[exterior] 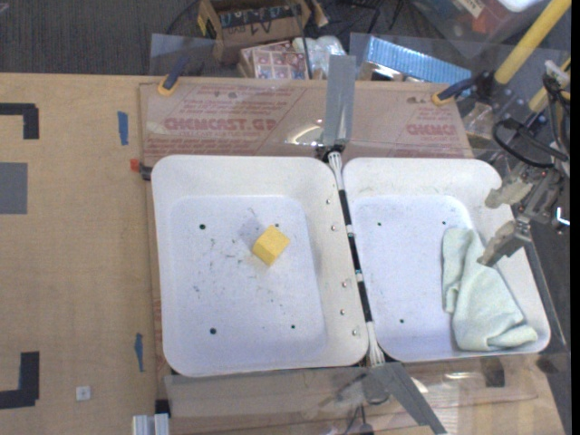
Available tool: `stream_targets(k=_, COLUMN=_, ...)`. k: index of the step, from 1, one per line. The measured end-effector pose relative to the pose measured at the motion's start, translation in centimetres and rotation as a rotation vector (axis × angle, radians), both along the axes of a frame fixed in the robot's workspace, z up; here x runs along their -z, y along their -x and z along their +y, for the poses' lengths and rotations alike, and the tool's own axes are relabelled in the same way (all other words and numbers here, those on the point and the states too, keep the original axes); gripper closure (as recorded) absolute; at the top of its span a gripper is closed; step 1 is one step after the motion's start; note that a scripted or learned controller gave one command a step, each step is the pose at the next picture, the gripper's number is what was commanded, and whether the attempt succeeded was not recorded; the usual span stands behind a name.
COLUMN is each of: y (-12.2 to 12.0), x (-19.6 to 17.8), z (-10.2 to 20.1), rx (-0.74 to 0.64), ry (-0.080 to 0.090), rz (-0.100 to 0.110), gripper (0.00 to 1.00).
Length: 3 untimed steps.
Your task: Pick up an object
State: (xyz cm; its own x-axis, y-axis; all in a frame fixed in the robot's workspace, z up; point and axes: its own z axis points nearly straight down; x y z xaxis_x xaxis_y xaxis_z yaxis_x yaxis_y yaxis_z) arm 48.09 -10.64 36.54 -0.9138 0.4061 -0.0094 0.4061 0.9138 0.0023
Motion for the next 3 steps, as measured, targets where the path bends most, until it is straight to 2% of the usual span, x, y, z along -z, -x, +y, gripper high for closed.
stream_targets(k=1, y=0.0, x=-6.5, z=7.1, rx=-0.202, ry=0.001, rz=0.000, gripper=0.00)
stream_targets(k=2, y=0.0, x=-7.1, z=12.8, rx=-0.683, ry=0.004, rz=-0.002, gripper=0.00)
stream_targets(k=3, y=-1.0, x=-1.5, z=16.7, rx=-1.030, ry=0.004, rz=0.004, gripper=0.00)
